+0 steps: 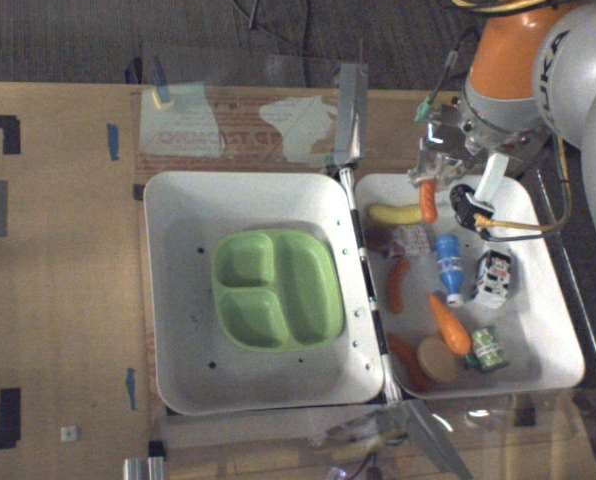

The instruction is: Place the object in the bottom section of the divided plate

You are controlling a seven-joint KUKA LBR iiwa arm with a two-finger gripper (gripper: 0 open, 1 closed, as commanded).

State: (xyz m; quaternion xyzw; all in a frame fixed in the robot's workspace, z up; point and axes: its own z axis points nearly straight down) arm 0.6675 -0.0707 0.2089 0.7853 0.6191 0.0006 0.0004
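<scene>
The gripper (427, 180) is hanging over the far left corner of the right bin (558, 298), with a small orange sausage (428, 201) standing upright between its fingers, so it is holding that piece clear of the clutter below. This looks like the carry stage: the object is lifted, not yet moved across.

The green plate (278, 290) is lying in the middle of the left bin (168, 268), well apart from the gripper and to its left, all three sections bare. Judging by the layout, the sausage is being kept high to clear the divider between the bins.

Just below the gripper a banana (393, 213) is lying against the bin wall. Nearer the camera from it are sitting a blue bottle (448, 268), a toy car (494, 274), a carrot (448, 324) and a second sausage (396, 285), left as spare picks.
</scene>
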